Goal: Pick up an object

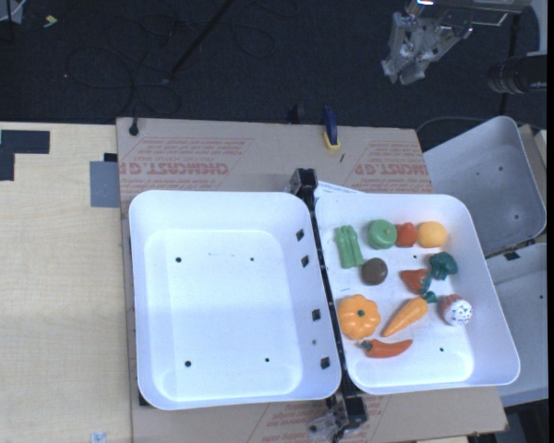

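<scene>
My gripper (408, 58) hangs high at the top right of the camera view, well above and behind the right bin (492, 335). That bin holds several toy foods: a green bean bundle (348, 245), a green apple (382, 234), a red tomato (405, 234), an orange fruit (431, 234), a brown ball (375, 270), broccoli (442, 266), an orange pumpkin (358, 317), a carrot (406, 316), a red chili (386, 347) and a white spotted piece (457, 311).
The left bin (148, 293) sits beside the right one, joined by a black divider with clips (316, 275). Both rest on a cardboard sheet (212, 160). A grey metal plate (485, 183) lies at the right.
</scene>
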Controlling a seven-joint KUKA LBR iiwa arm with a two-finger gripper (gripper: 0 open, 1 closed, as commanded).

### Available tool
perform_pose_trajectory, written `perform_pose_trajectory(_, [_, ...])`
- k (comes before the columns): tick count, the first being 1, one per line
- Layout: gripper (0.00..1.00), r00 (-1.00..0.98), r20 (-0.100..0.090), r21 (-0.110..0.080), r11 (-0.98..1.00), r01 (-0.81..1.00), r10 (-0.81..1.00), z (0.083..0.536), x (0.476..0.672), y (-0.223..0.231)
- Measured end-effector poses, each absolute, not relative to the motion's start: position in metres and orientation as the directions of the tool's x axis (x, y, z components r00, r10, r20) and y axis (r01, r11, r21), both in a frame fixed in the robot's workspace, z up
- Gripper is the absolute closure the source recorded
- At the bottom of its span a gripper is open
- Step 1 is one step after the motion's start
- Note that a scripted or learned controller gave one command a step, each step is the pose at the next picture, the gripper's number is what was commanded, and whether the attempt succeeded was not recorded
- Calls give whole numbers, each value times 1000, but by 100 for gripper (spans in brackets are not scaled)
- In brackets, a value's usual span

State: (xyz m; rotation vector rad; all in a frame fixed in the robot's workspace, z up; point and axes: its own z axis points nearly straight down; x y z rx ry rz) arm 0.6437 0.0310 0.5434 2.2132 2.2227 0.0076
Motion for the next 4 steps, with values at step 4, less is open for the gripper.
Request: perform_pose_trajectory(4, [100,4,-2,-8,-4,1000,1000,422,643,0])
